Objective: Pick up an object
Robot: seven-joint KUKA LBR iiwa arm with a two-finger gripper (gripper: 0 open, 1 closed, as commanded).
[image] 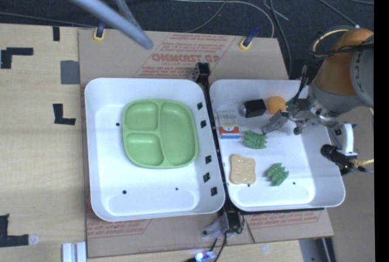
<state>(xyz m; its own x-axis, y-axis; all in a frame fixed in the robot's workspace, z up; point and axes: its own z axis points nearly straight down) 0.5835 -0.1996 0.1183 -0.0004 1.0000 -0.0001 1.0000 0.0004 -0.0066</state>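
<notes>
Orange ball (276,103) | right bin (322,191) | hand (275,123) beside it | grip unclear

Green tray (160,133), white bins (97,151).

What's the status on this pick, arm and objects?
Gripper low in right bin, nothing seen between fingers. Orange ball and green piece close beside it. Green plate in left bin.

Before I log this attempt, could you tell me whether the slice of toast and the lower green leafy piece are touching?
Apart. The camera view shows bare white bin floor between the slice of toast and the lower green leafy piece in the right bin.
</notes>
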